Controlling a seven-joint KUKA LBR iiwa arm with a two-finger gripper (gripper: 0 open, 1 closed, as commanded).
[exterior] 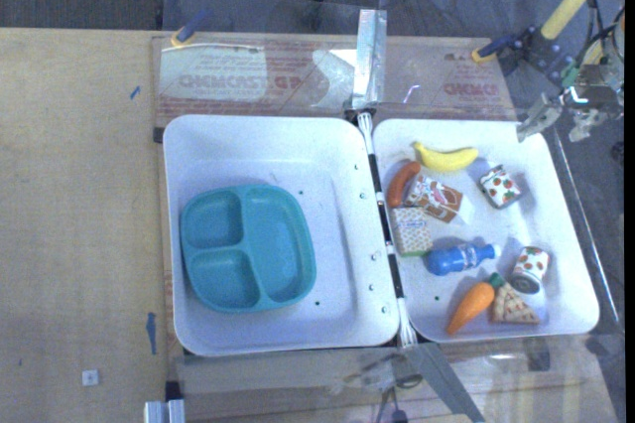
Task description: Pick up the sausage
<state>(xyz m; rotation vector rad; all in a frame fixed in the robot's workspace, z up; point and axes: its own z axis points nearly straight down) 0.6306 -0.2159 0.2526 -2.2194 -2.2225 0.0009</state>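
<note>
The sausage (402,183) is a reddish-orange link lying at a slant by the left wall of the right bin (575,242), just below and left of a banana (445,156). A small printed packet (437,198) touches its right side. My gripper (569,111) hangs at the far right corner of the right bin, above the rim and well away from the sausage. Nothing shows in its grasp.
The right bin also holds a strawberry-print cube (499,187), a waffle-like square (412,232), a blue bottle (458,258), a carrot (471,305), a pizza slice (515,306) and a small can (530,268). A teal divided plate (247,247) lies in the left bin (198,148).
</note>
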